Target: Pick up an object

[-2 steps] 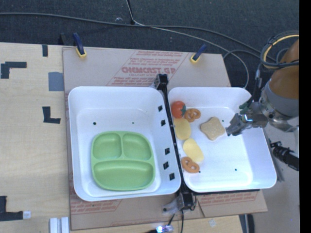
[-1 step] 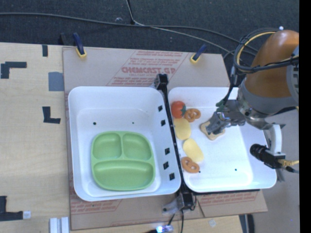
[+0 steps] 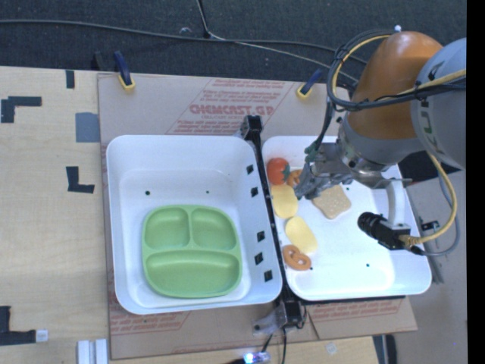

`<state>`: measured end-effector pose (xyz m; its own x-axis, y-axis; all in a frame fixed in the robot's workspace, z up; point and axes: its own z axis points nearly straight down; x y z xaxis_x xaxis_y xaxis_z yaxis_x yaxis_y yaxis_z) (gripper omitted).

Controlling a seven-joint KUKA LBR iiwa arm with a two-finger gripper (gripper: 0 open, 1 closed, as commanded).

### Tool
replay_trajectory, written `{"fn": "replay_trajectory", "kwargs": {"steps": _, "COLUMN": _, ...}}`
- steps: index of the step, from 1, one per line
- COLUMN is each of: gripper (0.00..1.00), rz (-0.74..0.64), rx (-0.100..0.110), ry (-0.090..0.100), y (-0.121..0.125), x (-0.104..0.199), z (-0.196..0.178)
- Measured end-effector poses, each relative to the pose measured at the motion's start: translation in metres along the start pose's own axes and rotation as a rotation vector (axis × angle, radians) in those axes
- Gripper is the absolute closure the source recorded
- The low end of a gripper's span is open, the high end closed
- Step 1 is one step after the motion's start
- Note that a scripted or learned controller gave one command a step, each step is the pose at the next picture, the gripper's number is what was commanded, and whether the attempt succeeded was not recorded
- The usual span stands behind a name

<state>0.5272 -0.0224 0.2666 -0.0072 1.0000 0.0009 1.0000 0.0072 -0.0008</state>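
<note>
The left bin (image 3: 121, 165) holds a green plate (image 3: 192, 250) with three sections. The plate lies flat toward the near side of that bin. Under both bins is a brown board (image 3: 220, 108) on the tabletop (image 3: 45, 203). Red writing is printed on the board at the far side, but it is too blurry to read.

The right bin (image 3: 356, 275) holds the food toys, all along its left side. A red tomato (image 3: 277, 167) lies farthest back. Nearer is a pale yellow piece (image 3: 284, 201), then another yellow piece (image 3: 301, 234), then a small orange ring like a pretzel (image 3: 296, 258). A tan slice of bread (image 3: 332, 202) lies just right of the first yellow piece.

The tool (image 3: 311, 182) is low over the far left part of the right bin, between the tomato and the bread. It is dark and partly hidden by the arm (image 3: 394, 89), so you cannot tell how wide it is or whether it touches a toy. A black part (image 3: 383, 230) juts out to the right of the bread.
</note>
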Motion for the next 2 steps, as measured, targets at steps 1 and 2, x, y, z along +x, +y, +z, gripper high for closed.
{"fn": "replay_trajectory", "kwargs": {"steps": 1, "gripper": 1.00, "rz": 0.002, "rx": 0.002, "ry": -0.001, "y": 0.016, "x": 0.048, "z": 0.020}}
{"fn": "replay_trajectory", "kwargs": {"steps": 2, "gripper": 1.00, "rz": 0.002, "rx": 0.001, "ry": -0.002, "y": 0.037, "x": 0.099, "z": 0.037}}
